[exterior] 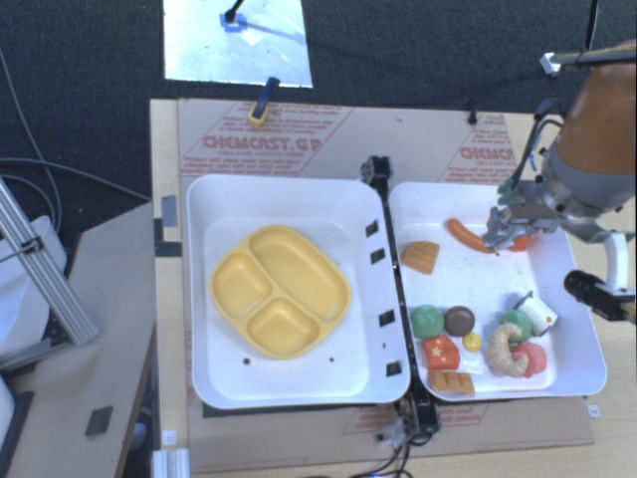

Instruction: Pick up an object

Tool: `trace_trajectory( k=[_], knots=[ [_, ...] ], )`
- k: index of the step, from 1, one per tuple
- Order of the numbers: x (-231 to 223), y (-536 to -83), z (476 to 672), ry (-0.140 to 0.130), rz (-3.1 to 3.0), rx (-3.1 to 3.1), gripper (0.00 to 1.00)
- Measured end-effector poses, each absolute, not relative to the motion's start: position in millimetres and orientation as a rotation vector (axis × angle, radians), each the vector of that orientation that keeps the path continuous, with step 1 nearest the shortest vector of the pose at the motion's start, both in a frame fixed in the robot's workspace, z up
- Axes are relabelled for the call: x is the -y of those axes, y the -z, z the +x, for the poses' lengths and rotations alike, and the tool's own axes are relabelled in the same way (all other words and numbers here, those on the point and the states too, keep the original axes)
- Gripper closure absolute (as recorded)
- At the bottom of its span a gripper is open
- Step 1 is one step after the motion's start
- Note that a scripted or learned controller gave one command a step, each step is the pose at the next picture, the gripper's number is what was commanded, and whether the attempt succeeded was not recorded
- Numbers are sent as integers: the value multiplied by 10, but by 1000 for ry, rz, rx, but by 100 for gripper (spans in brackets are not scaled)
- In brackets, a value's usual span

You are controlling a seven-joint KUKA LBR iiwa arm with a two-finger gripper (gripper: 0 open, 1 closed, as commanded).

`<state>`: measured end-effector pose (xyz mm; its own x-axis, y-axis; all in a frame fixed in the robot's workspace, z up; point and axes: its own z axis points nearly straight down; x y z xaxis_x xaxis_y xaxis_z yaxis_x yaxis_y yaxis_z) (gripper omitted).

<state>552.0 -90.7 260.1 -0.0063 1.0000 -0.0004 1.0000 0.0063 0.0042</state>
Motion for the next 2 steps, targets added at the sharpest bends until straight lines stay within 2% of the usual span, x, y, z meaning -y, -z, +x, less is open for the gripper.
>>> trace_trajectory(
  k=[1,2],
  knots=[
    [1186,-2556,5817,-3,2217,-2218,100],
    [1635,-2543,5985,-1,2219,-2216,100]
  ],
)
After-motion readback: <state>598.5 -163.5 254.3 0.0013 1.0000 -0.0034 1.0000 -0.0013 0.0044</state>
